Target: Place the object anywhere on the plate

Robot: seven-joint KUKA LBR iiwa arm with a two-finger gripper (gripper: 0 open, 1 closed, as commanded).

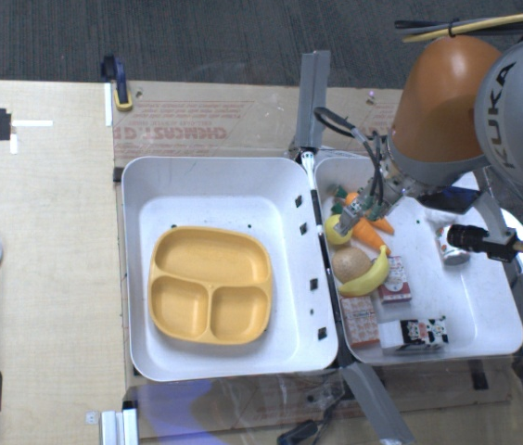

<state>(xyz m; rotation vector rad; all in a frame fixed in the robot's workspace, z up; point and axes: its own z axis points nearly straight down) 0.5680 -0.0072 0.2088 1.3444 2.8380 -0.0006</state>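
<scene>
Hovering gripper just above carrot, right of plate; grip state unclear; lowering straight, centring on carrot, avoiding banana.

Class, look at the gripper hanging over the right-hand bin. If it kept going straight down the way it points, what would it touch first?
Most likely the carrot, or the lemon beside it: the gripper points down at the cluster at the left end of the right bin. From this one slanted view, depth is uncertain.
</scene>
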